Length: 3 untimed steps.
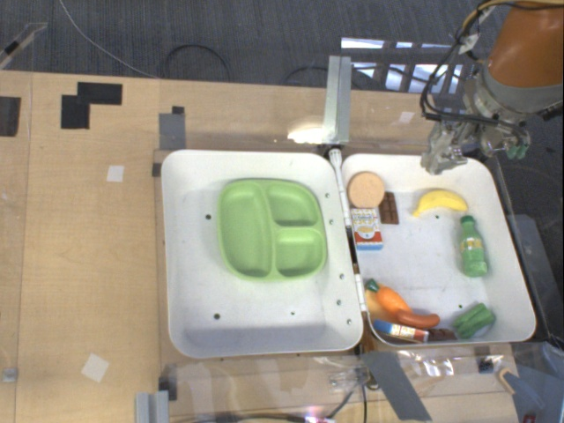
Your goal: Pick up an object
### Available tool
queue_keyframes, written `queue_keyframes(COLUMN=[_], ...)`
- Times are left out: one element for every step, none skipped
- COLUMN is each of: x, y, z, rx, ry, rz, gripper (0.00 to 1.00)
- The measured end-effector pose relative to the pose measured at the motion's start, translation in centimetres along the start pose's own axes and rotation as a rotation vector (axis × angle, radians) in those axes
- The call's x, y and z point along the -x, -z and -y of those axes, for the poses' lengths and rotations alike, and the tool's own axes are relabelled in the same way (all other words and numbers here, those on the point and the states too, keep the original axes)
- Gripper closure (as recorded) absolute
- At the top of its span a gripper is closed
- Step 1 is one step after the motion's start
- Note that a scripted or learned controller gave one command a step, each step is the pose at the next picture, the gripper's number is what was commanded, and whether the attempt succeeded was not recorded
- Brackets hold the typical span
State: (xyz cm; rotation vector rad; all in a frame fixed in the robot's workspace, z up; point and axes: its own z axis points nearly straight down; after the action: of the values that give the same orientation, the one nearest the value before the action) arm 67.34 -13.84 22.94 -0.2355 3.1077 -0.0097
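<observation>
The right bin [423, 263] holds several objects. A yellow banana [440, 203] lies near its far edge, with a green bottle [473, 247] just to the right of it. A round tan disc [367, 188], a brown bar [389, 208] and a small printed box [367, 229] sit along the bin's left wall. An orange carrot [389, 300], a red sausage [417, 319] and a green pepper [473, 319] lie at the near edge. My gripper [439, 157] hangs above the bin's far rim, a little beyond the banana, with nothing seen in it.
In the left bin [189, 307] lies a green divided plate [271, 227]. A metal post [337, 95] stands behind the wall between the two bins. Cables loop around the arm's wrist [520, 51] at the upper right.
</observation>
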Motion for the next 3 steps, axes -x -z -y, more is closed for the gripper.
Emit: queue_keyframes(x=[-1.5, -1.4, -1.7], y=[-6.8, -6.6, -14.0], z=[6.7, 6.5, 6.5], rx=[0.008, 0.007, 0.005], ry=[0.249, 0.251, 0.368], rz=[-0.016, -0.012, -0.009], gripper=[1.00, 0.00, 0.00])
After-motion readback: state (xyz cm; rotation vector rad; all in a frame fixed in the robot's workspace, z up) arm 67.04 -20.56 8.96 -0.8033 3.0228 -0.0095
